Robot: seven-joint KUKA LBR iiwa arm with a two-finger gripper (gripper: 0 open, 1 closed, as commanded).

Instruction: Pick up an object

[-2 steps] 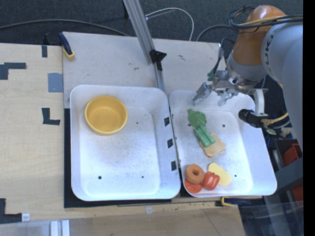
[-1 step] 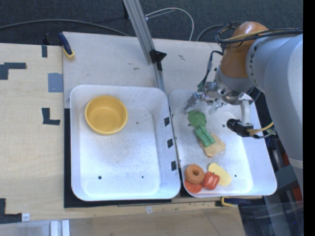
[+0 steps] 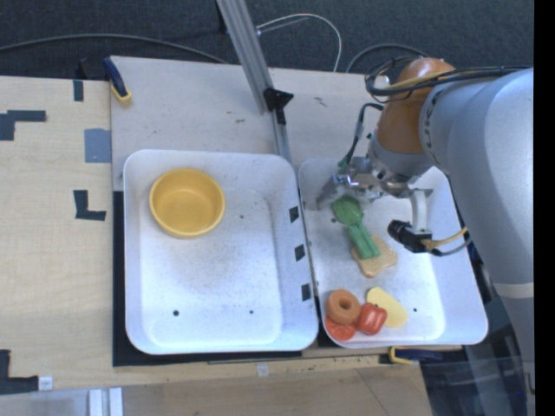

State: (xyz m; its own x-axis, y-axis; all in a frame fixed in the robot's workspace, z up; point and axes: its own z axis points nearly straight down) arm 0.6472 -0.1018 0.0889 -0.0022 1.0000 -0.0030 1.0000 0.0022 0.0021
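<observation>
In the right bin (image 3: 434, 319) a green toy vegetable (image 3: 358, 230) lies slanted across a tan bread slice (image 3: 380, 263). My gripper (image 3: 344, 189) hangs low over the bin's far left corner, right at the green toy's upper end and seemingly touching it. Near the bin's front edge sit an orange donut (image 3: 343, 304), a red pepper (image 3: 371, 319) and a flat yellow piece (image 3: 390, 307). A small red piece (image 3: 339, 330) peeks out under the donut.
The left bin (image 3: 217, 302) holds a yellow bowl (image 3: 186, 202) at its far left. A metal pole (image 3: 251, 50) slants down to the bins' shared back corner. The grey arm (image 3: 486, 163) covers the right bin's right side, with cables looping near the wrist.
</observation>
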